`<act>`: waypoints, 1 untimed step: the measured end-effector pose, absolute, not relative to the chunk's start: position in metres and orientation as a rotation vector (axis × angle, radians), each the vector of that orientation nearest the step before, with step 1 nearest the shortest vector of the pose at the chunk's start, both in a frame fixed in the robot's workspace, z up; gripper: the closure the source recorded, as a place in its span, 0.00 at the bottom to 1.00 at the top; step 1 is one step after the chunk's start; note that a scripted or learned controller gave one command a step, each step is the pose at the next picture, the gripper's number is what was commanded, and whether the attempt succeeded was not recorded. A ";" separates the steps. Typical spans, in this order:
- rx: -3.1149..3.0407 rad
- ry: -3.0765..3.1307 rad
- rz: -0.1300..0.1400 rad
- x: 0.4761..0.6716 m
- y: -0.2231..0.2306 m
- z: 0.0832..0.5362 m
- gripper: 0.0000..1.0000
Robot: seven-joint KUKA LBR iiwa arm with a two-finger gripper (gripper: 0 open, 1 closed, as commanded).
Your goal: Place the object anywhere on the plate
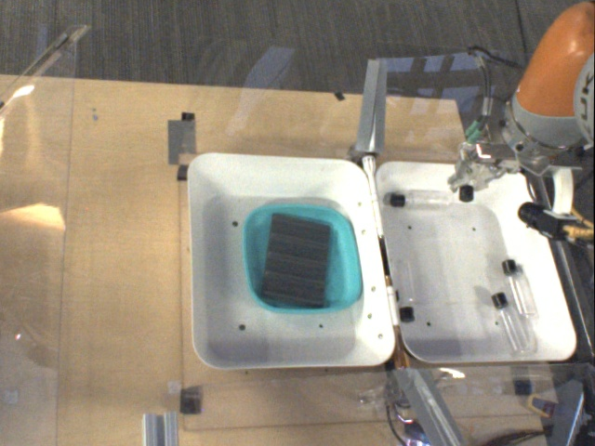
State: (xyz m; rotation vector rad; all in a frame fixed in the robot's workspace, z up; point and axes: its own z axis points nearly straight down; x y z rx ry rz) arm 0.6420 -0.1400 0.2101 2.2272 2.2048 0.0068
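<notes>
Dark grey ridged block (297,259) lies flat on the teal plate (347,277), which sits in the left white bin (212,249). The block covers the middle of the plate, its long side running roughly top to bottom in the camera view, slightly tilted, with teal rim showing all around it.

To the right, just beside it, stands the right white bin (446,268). Small black-capped clear pieces lie in it: one near its upper left corner (409,198), and two by its right side (517,291).

The arm (558,72), with its orange band, reaches in at the upper right. Its gripper (468,179) hangs over the upper edge of the right bin, well apart from the block and the plate. Nothing shows between its fingers, and whether they are spread or pressed together I cannot tell.
</notes>
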 end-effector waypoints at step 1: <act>2.143 2.295 0.004 0.564 -0.083 0.152 1.00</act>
